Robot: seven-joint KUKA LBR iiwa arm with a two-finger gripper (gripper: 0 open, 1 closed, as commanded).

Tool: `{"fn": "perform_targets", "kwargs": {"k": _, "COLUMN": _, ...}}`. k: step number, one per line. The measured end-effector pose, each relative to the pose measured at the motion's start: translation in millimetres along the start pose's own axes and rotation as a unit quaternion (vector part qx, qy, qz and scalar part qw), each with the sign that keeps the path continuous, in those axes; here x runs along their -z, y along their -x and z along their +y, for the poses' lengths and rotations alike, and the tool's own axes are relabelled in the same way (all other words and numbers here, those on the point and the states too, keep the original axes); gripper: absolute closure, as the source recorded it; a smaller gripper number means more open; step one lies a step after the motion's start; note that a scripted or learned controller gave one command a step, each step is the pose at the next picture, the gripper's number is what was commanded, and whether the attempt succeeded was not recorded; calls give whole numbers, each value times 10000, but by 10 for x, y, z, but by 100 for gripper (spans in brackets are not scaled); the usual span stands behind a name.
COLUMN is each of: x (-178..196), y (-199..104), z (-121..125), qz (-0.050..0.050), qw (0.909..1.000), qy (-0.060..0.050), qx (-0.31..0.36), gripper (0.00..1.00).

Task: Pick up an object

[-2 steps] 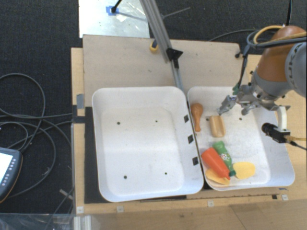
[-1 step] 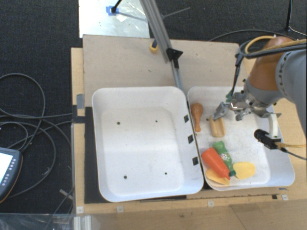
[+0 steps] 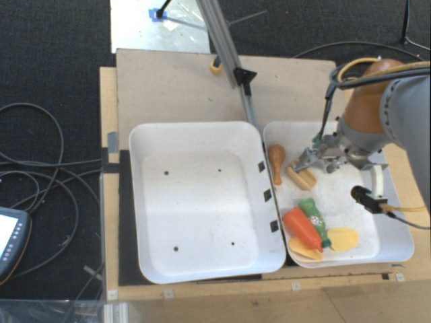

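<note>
Right bin (image 3: 397, 247): end effector (image 3: 304, 161), grip state unclear, just above tan block (image 3: 302, 178).

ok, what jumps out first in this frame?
The grey and orange arm reaching in from the right, its gripper low over the right bin beside a tan block. Then the bright toys at that bin's near end: an orange carrot and a yellow piece. The left bin sits alongside.

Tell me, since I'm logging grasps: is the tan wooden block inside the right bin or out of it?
Inside. The tan block lies flat on the right bin's floor, beside the brown drumstick-shaped toy, with the end effector just above it.
</note>
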State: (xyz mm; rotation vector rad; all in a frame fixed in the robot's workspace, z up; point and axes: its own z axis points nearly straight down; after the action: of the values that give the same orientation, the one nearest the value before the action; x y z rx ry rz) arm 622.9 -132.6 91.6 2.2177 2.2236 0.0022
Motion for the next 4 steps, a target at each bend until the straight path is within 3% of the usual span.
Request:
{"fn": "perform_targets", "kwargs": {"k": 1, "x": 130, "y": 4, "z": 16, "qz": -3, "qw": 10000, "qy": 22, "qx": 9, "gripper": 100}}
{"fn": "perform_targets", "kwargs": {"k": 4, "x": 1672, "y": 159, "z": 172, "qz": -8, "qw": 10000, "qy": 27, "qx": 18, "gripper": 100}}
